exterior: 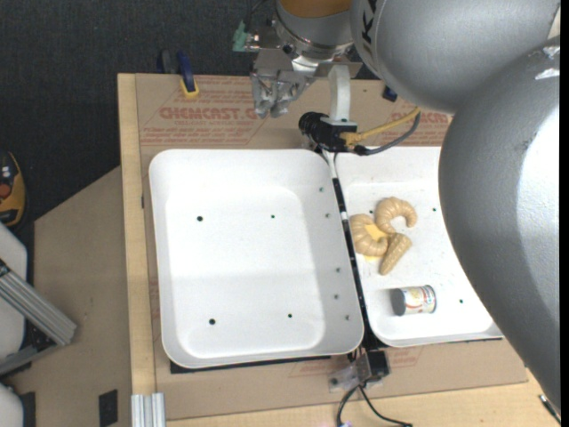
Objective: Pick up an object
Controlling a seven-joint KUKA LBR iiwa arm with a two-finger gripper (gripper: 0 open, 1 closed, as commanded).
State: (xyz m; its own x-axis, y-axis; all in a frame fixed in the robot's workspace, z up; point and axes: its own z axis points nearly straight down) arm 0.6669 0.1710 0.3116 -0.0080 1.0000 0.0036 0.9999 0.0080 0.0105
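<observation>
The gripper (274, 99) is being held above the cardboard past the far edge of the left bin (178, 238), nothing seen between its narrowly set fingers, while pastries (384, 234) and a small can (414, 301) are lying in the right bin (427, 332).

Pastries (384, 232), can (414, 301) in right bin (444, 332)

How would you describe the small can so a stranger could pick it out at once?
Start at the right-hand white bin. Near its front edge, below the croissant-shaped pastries, lies the small can on its side. It alone is cylindrical, white-bodied with a dark end and yellow label.
</observation>
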